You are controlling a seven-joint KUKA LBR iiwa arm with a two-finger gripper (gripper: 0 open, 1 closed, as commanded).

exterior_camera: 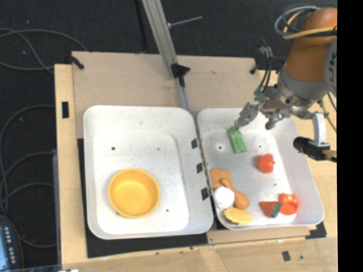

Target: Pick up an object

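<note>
In the right bin (300,169), far side, a small green block (237,140) lies just below the gripper (258,117), jaws spread and holding nothing. It looks light, rigid and smooth; best pinched across its narrow sides.

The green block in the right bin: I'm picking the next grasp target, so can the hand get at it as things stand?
Probably yes. The green block lies apart from the other toys, just below the open hand.
</note>
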